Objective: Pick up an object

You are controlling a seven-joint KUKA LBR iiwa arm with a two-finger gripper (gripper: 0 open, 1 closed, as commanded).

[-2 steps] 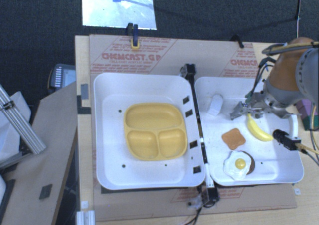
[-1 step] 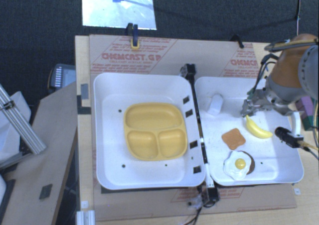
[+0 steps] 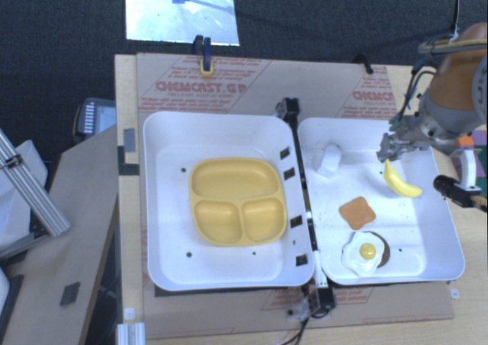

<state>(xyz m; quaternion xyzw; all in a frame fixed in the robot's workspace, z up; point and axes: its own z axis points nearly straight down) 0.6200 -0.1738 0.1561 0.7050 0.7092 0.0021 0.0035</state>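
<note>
A yellow toy banana (image 3: pixel 402 182) lies in the right bin (image 3: pixel 438 256), near its far right side. My gripper (image 3: pixel 396 148) hangs just above the banana's upper end, close to it or touching it. An orange-brown toast slice (image 3: pixel 357 212) rests in the middle of that bin. A fried egg (image 3: pixel 363 253) sits on a brown disc near the bin's front. A small white object (image 3: pixel 329 159) stands at the bin's far left.
The left bin (image 3: pixel 164 259) holds a yellow three-compartment plate (image 3: pixel 235 200). A black divider with clips (image 3: pixel 299 183) runs between the bins. The arm's grey and orange wrist (image 3: pixel 457 84) stands over the right bin's far right corner.
</note>
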